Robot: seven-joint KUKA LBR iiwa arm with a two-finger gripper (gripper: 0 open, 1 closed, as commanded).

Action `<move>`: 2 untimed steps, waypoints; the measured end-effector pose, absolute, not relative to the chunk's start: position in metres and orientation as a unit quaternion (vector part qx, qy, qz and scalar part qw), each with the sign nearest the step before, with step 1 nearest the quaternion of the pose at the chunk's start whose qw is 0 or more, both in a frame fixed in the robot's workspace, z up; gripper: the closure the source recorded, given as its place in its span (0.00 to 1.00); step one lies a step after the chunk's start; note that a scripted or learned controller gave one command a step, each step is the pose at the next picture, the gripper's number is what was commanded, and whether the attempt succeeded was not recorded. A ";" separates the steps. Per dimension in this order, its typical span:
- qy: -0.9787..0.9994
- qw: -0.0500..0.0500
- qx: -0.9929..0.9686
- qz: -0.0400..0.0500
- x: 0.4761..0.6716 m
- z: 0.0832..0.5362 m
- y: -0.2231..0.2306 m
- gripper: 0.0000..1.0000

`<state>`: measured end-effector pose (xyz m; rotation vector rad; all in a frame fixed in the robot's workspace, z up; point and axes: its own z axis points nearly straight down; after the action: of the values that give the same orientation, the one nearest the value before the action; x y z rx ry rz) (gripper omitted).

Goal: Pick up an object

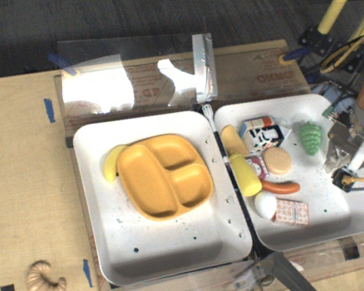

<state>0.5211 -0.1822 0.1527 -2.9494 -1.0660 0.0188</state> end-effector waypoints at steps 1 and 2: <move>-0.362 0.000 -0.932 0.000 0.616 0.185 -0.185 1.00; -0.593 0.000 -0.805 0.000 0.569 0.259 -0.199 1.00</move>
<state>0.5689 -0.1993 0.2586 -2.5296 -1.8645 -0.0005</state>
